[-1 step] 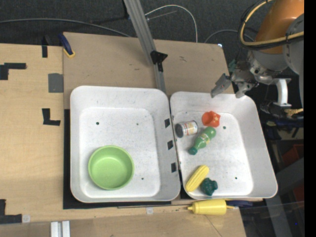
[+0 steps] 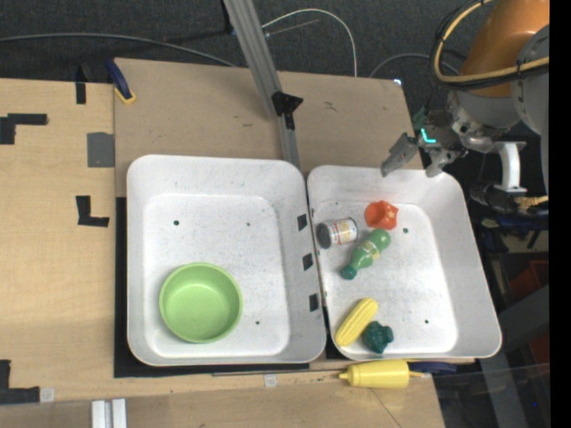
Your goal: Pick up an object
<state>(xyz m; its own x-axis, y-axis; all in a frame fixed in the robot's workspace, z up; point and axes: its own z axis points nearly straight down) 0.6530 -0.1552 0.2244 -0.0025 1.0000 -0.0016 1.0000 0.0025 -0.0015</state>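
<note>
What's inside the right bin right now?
The right bin holds a small can, an orange piece, a green bottle, a yellow corn cob and a dark green piece. Whatever lies beneath them is covered.

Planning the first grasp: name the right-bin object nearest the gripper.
The small orange-red plastic piece, lying at the back of the cluster, closest to the gripper; the can, green bottle, corn and dark green toy lie farther.
</note>
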